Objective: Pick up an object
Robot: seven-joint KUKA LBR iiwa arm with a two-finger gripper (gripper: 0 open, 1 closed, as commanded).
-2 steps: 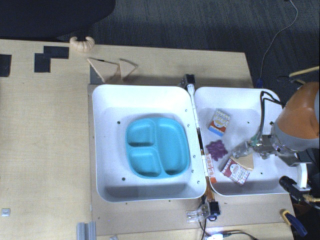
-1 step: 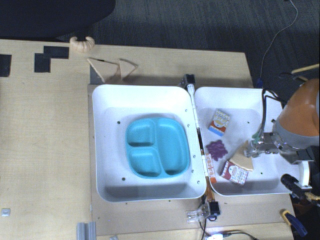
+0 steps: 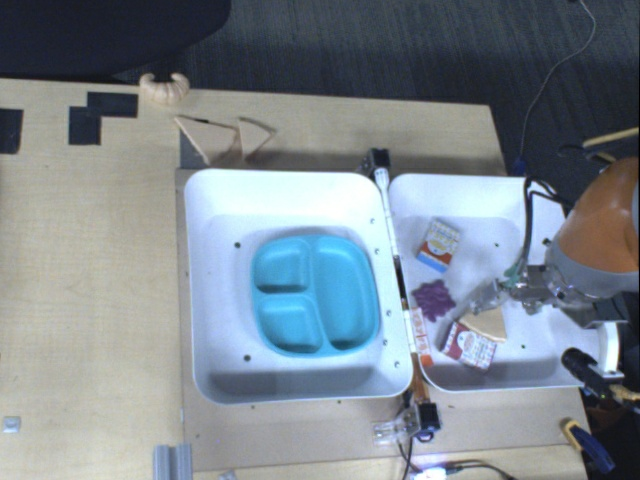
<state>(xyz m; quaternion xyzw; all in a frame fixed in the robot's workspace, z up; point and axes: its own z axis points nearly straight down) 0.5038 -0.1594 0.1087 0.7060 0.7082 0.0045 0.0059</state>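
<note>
The right bin (image 3: pixel 500 193) holds several small items. A white, orange and blue carton (image 3: pixel 438 244) lies near its far left. A purple clump (image 3: pixel 432 296) sits below it. A tan wedge (image 3: pixel 489 324) rests against a red and white packet (image 3: pixel 467 347) at the near side. My gripper (image 3: pixel 470 306) reaches in from the right, low over the bin, its tip just above the tan wedge and right of the purple clump. The grey wrist and orange band (image 3: pixel 605 223) hang over the bin's right rim.
The left bin (image 3: pixel 215 218) holds a blue three-compartment tray (image 3: pixel 315 293). A black and white divider bar (image 3: pixel 395 268) runs between the bins. Cables and clips lie at the bench's front edge (image 3: pixel 415 428).
</note>
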